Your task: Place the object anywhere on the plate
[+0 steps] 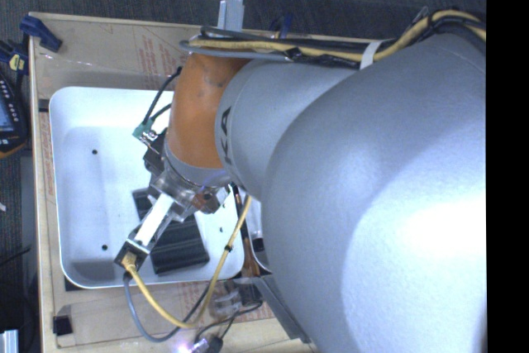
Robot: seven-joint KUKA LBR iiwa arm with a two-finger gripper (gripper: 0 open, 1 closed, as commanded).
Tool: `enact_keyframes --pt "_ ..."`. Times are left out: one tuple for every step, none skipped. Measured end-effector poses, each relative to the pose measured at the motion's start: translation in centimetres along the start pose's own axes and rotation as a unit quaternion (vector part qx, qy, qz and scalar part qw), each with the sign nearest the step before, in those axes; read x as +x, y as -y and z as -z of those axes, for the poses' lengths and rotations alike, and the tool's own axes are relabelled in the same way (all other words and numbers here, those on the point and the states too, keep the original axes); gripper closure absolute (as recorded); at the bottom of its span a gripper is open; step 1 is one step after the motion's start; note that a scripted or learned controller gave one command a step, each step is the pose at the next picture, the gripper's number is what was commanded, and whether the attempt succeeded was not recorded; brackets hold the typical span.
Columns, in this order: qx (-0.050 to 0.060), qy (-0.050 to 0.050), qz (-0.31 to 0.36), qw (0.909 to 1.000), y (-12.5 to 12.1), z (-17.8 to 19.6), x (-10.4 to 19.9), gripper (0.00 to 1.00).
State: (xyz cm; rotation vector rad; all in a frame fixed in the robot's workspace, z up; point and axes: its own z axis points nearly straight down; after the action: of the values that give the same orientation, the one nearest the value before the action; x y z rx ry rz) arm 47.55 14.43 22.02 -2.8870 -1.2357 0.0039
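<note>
hand: over left bin | grip: cannot tell | dark object: just below hand

My big grey arm with its orange band crosses the view from the right and covers most of it, reaching down over the shallow white bin on the left of the wooden worktop. My pincer hangs low over the bin's near end, just above a flat black block lying on the bin floor. A yellow cable loops down past the bin's near rim.
</note>
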Motion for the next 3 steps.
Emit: enact_keyframes --pt "0.000 0.001 0.003 1.0000 0.0 0.9 0.0 1.00" --pt "0.002 0.003 0.235 0.9720 1.8 -9.2 2.1 1.00" --pt "-0.001 0.000 0.512 0.8590 -1.7 -1.1 -1.6 1.00"
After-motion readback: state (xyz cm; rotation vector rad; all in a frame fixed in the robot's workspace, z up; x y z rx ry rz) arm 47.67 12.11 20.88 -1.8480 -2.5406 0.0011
